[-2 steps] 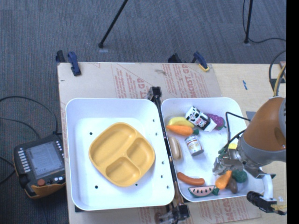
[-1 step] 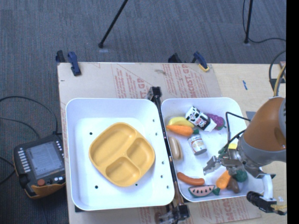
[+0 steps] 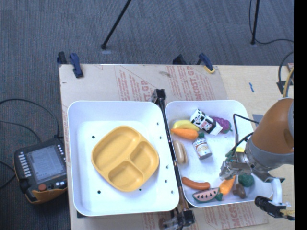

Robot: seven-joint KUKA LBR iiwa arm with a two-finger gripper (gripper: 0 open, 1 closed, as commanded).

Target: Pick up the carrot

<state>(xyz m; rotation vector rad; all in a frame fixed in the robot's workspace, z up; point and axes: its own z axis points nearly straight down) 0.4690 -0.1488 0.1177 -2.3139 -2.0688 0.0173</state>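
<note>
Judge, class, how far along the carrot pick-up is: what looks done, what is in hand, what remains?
Done: the arm's claw has reached into the right bin, just above a small carrot near the watermelon slice. In hand: nothing visibly lifted; the carrot lies on the bin floor. Left: gripping and raising it. A second carrot lies untouched beside the banana.

Gripper [image 3: 231, 170] sits low in the right bin [image 3: 225, 105], directly above a small carrot [image 3: 227, 185]. Yellow divided plate [image 3: 125, 158] occupies the left bin [image 3: 76, 128].
</note>
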